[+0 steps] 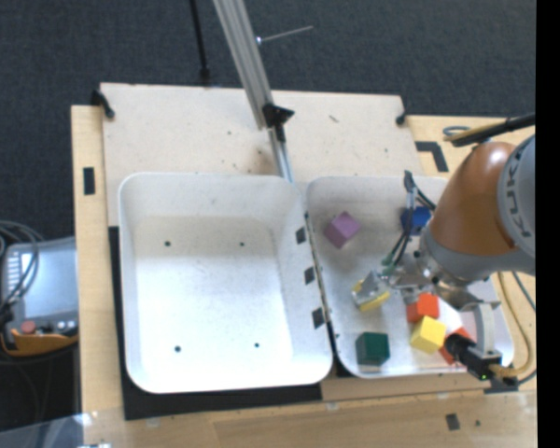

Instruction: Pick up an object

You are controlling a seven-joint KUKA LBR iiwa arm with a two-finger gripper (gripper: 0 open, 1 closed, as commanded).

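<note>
The right bin (355, 194) holds several small blocks: a purple cube (343, 228) towards the back, a green cube (372, 347) at the front, a yellow cube (428, 334) and an orange block (423, 307) at the front right. A flat yellow piece (371, 297) lies near the bin's middle. My gripper (378, 286) reaches in from the right and sits low over that yellow piece, touching or just above it. The arm's grey and orange body (476, 213) hides the bin's right part.
The left bin (131, 250) stands beside the right one, sharing a middle wall (310, 269). A slanted metal pole (247, 54) rises behind the bins. A grey device with cables (37, 292) sits off the bench's left edge.
</note>
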